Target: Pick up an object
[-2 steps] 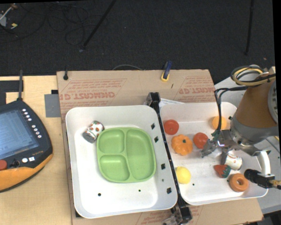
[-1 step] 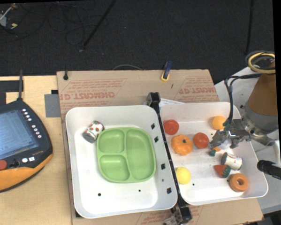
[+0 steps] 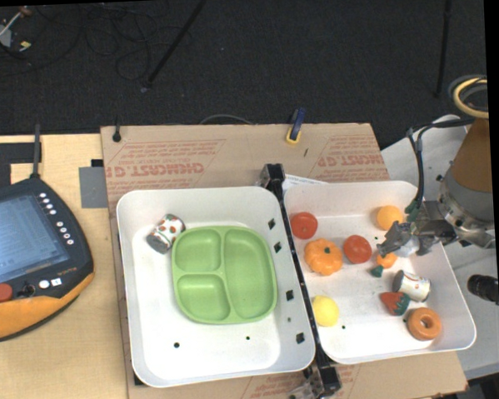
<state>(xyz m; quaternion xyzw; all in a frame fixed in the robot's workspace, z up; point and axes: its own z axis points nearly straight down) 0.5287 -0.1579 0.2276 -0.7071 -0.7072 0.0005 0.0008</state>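
Orange carrot (image 3: 381, 265) lies just below-left of the gripper (image 3: 399, 243) at the frame's right; whether it grips anything cannot be told.

Bench: we found two bins side by side, the left bin (image 3: 148, 325) and the right bin (image 3: 456, 330) touching along their inner walls.
Left bin: a divided tray (image 3: 223, 275) lay at its centre; a small cup (image 3: 164, 233) lay on its side at the tray's 10 o'clock, just beside it.
Right bin: we took the pumpkin (image 3: 323, 256) as centre. A tomato (image 3: 303, 225) sat at 11 o'clock, another tomato (image 3: 357, 249) at 3 o'clock, a lemon (image 3: 325, 311) at 6 o'clock.
Right bin, far side: a doughnut (image 3: 424, 323) lay at 4 o'clock, a toppled cup (image 3: 413, 287) just behind it.
Gripper (image 3: 395, 243): it hung over the right bin at 3 o'clock of the pumpkin.
Outside: a handheld control tablet (image 3: 27, 256) lay at 9 o'clock of the left bin.
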